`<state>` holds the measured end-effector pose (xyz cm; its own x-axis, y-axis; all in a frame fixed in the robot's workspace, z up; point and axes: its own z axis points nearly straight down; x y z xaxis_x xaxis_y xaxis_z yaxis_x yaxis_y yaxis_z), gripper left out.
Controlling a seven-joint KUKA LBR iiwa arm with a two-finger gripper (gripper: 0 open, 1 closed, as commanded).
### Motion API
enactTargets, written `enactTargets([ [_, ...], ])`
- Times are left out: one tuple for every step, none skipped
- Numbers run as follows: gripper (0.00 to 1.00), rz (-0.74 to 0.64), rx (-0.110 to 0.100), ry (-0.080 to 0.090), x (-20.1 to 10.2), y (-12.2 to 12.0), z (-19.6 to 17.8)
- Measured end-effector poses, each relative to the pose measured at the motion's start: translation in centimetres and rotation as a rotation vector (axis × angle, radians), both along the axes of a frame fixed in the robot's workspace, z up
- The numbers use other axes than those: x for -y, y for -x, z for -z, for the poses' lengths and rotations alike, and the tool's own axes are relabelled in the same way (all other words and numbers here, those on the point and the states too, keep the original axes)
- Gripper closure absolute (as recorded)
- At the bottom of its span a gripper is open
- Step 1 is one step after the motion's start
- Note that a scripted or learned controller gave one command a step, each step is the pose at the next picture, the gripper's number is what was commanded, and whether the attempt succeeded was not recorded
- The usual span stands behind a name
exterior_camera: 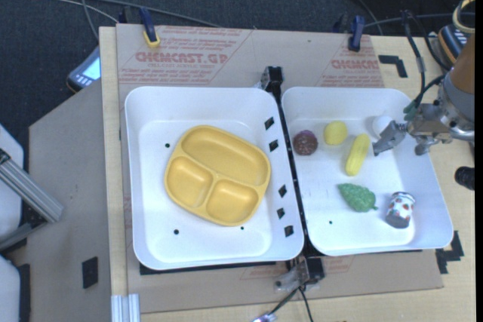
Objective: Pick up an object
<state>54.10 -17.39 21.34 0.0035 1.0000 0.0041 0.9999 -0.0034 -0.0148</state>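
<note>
Here, the left bin (143, 185) holds a yellow tray (217, 174).

Glossy white plastic bins (143, 162), matt yellow plastic divided plate (217, 174), brown cardboard base (226, 60), metal gripper (386, 139)

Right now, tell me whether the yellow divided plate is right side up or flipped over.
Right side up: the yellow divided plate lies flat in the left bin, its three compartments facing up, with nothing in them.
</note>
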Motion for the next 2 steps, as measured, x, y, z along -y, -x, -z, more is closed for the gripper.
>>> enactTargets([
  [0.00,-0.004,0.014,0.003,0.0,-0.3,-0.7],
  [0.00,-0.003,0.009,0.001,0.1,0.7,4.2],
])
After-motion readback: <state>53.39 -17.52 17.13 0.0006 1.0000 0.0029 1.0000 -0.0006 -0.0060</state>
